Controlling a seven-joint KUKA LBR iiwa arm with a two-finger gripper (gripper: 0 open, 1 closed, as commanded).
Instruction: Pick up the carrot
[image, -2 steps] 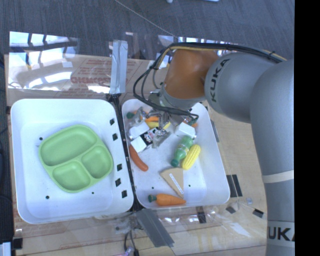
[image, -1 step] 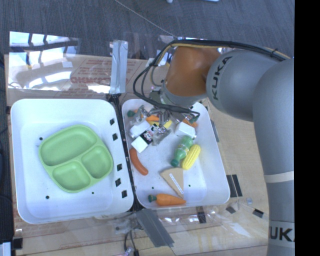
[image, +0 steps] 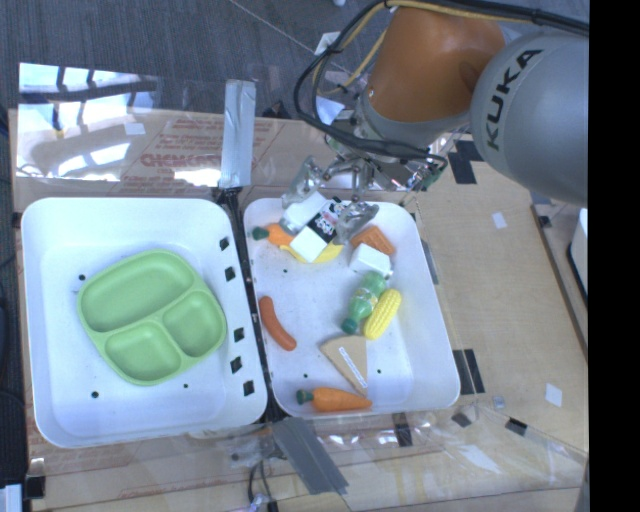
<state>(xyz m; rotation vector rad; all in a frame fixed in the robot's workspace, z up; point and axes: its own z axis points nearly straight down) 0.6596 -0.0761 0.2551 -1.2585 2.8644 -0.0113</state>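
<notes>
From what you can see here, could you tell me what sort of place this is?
Probably a robotics lab bench for pick-and-place trials: a KUKA arm reaches over two taped-down white bins, one holding toy food like a carrot.

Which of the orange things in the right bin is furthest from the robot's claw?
The carrot with the green top, lying along the right bin's near edge; the gripper works at the far end.

Tan worktop (image: 500, 300) bears two white bins: right bin (image: 425, 385) directly below claw (image: 335, 205), left bin (image: 45, 300) touching it, farther left of claw.

Open floor around carrot (image: 337, 400)
</notes>
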